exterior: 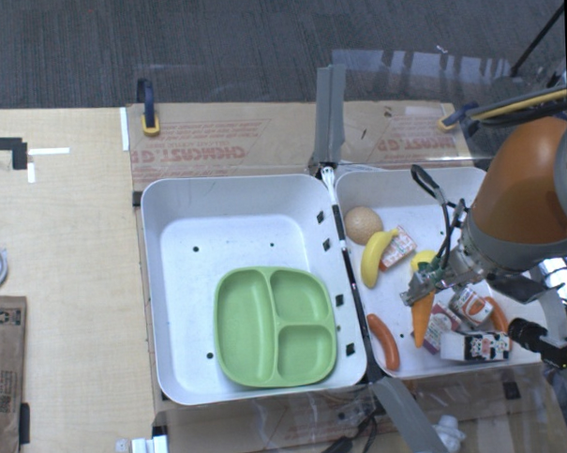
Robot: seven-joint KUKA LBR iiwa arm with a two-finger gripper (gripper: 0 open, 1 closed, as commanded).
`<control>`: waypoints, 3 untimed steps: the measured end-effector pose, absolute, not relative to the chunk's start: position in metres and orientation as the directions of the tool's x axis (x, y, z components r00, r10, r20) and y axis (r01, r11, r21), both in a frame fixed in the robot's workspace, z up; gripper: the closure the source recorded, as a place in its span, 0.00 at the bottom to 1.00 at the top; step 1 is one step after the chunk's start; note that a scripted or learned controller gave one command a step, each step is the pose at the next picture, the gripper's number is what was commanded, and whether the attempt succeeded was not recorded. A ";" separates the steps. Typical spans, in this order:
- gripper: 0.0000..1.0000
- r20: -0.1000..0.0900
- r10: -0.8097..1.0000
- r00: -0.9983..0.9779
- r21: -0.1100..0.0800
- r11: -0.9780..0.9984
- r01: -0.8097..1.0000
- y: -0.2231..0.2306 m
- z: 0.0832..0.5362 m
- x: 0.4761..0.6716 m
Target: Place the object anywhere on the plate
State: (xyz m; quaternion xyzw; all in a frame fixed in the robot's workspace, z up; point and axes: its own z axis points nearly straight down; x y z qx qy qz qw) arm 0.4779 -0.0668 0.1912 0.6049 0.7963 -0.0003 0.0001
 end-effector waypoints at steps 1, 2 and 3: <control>1.00 0.000 0.948 -0.318 -0.002 0.318 0.948 -0.007 0.191 0.478; 1.00 -0.001 0.924 -0.382 -0.003 0.382 0.924 0.065 0.190 0.477; 0.00 -0.001 0.924 -0.381 -0.003 0.381 0.924 0.065 0.190 0.477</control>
